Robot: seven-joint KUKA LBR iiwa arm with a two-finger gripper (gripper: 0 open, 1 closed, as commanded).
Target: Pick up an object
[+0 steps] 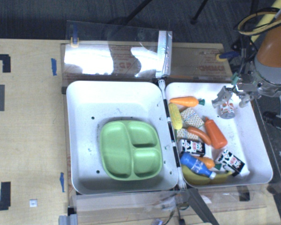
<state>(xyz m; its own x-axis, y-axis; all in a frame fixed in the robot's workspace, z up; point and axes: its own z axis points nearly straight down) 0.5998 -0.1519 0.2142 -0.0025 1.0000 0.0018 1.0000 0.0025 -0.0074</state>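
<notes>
Hanging just below the fingers (234,93), a small can (227,109) over the right bin (262,163).

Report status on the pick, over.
Gripper over right bin's far corner, nothing seen between fingers. Small can just below it, apart from the toy food pile. Nothing in the way.

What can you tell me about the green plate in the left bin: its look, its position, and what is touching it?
The green plate is a pale green tray with rounded corners, plastic by its look, split into three compartments: one long one on the left and two smaller ones on the right. It lies flat, open side up, on the floor of the left bin, toward the near edge. All three compartments hold nothing. Only the bin floor touches it.
</notes>
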